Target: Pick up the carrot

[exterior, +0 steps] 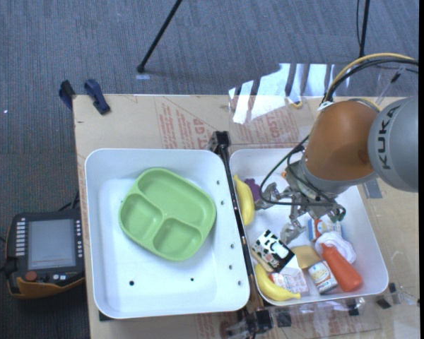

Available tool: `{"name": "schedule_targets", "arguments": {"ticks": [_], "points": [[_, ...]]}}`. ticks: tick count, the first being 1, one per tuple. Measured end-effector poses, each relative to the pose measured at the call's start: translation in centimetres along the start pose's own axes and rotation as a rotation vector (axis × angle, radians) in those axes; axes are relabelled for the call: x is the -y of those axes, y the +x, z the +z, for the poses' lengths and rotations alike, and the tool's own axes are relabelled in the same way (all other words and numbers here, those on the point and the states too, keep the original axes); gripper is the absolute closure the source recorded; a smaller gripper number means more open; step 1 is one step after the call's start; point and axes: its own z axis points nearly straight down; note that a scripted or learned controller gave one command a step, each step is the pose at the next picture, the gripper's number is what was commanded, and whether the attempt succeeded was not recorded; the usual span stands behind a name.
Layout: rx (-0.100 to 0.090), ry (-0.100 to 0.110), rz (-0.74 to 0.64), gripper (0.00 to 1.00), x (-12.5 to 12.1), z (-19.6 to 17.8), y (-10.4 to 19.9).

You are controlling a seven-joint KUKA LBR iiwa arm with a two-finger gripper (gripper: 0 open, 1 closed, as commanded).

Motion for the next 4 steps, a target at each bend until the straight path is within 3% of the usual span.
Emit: {"name": "schedule_targets", "arguments": {"ticks": [1, 2, 3, 4], "points": [[0.014, 0.009, -0.369, 0.0, -1.5, -0.5, 6.8], [0.007, 0.008, -0.477, 0.0, 6.6, -7.4, 3.3], [-0.002, -0.007, -0.328, 0.0, 10.3, 0.3, -1.9], [-0.001, -0.002, 0.002, 0.0, 10.8, 0.0, -1.8]]}}
